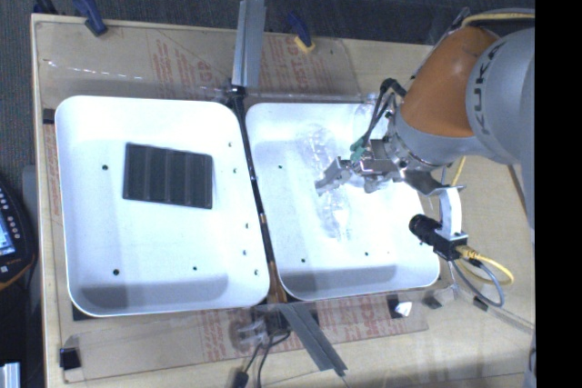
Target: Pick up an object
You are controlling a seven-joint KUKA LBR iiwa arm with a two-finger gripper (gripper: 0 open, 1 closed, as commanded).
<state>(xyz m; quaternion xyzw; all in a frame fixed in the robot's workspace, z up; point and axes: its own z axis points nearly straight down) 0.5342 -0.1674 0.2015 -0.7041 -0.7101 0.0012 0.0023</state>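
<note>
Clear plastic items are lying in the right bin, beside the tool; its grip state is unreadable. Their transparency is risking a missed, slipping grasp.

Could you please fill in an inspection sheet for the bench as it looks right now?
Surface: wooden bench bearing a left white bin and a right white bin.
Job's things: dark grey ribbed rectangular slab lying flat in the left bin; faint clear plastic items in the right bin, too washed out to identify.
Clutter: nothing seen.
Grippers: gripper low over the right bin; state unclear.
Cables: yellow cable beside the right bin.
Surroundings: blue clamps on the far edge; dark floor.
</note>
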